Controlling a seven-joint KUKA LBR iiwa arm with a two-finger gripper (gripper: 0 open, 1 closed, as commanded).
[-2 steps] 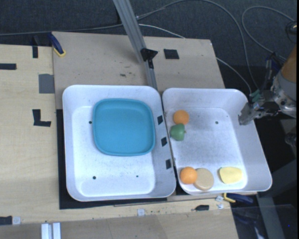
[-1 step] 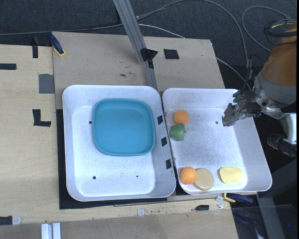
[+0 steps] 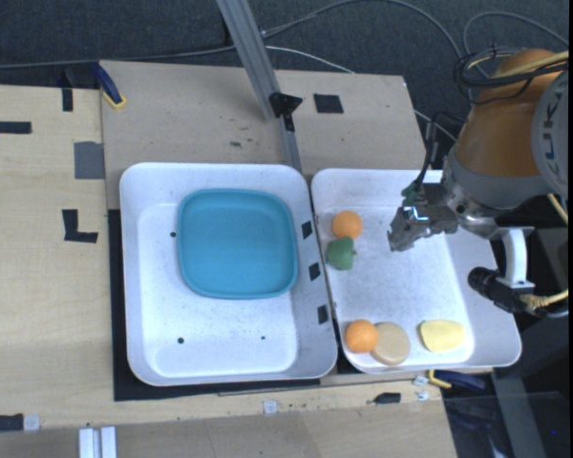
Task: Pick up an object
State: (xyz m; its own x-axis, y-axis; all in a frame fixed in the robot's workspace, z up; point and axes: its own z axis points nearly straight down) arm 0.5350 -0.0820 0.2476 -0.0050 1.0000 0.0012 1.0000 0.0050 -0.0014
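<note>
The counter (image 3: 38, 256) was pale wood with dark tape marks scattered over its left part. Two shallow white bins sat directly on it, side by side and touching: the left bin (image 3: 148, 351) over a black mat (image 3: 117, 303), the right bin (image 3: 487, 351) beside it. A slanted metal post (image 3: 253, 51) rose from the counter behind the bins.

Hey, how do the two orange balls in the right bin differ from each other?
The upper orange ball sits by the right bin's left wall, touching a green object just below it; the lower orange ball lies at the front edge, against a tan round piece. The upper one lies closer to the gripper; the lower one is farther from it. Both look alike in colour, roundness and size.
</note>
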